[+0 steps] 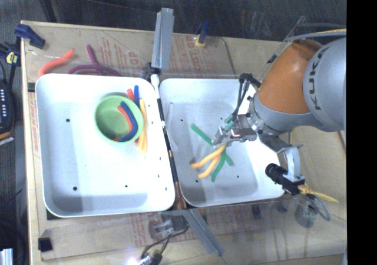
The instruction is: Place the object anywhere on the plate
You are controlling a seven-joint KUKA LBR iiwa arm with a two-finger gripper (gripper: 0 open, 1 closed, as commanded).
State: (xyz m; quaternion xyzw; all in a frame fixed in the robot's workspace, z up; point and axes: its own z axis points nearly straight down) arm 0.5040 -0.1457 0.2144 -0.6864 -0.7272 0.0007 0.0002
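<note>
My fingers (228, 134) low in right bin (247, 184), can't tell if spread or pinching; yellow stick (207, 161) just below-left, long axis diagonal; green plate (108, 118) far left.

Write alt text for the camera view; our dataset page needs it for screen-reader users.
A grey robot arm with an orange band reaches from the right, its claw low over yellow and green sticks in the right white bin. The left white bin holds a green plate with red, blue and yellow sticks on it.
</note>
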